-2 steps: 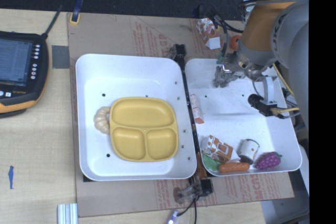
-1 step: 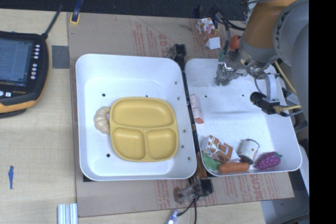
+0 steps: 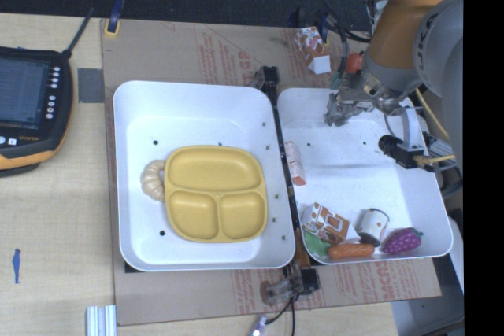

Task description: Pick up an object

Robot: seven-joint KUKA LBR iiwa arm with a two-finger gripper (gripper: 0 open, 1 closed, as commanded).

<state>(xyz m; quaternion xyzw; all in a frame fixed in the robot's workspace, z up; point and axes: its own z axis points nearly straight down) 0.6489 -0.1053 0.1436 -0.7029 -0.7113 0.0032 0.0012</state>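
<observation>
Two white bins [image 3: 130,169], one yellow tray [image 3: 214,193], one carrot [image 3: 351,251], gripper [image 3: 340,112] grip state unclear

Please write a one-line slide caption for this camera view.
Gripper above the right bin; toys cluster at its near edge, yellow divided tray in the left bin.

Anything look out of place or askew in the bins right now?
One thing: a small carton lies on the divider between the left bin and right bin, in neither. Another small box sits outside, on the cardboard behind the right bin.
</observation>
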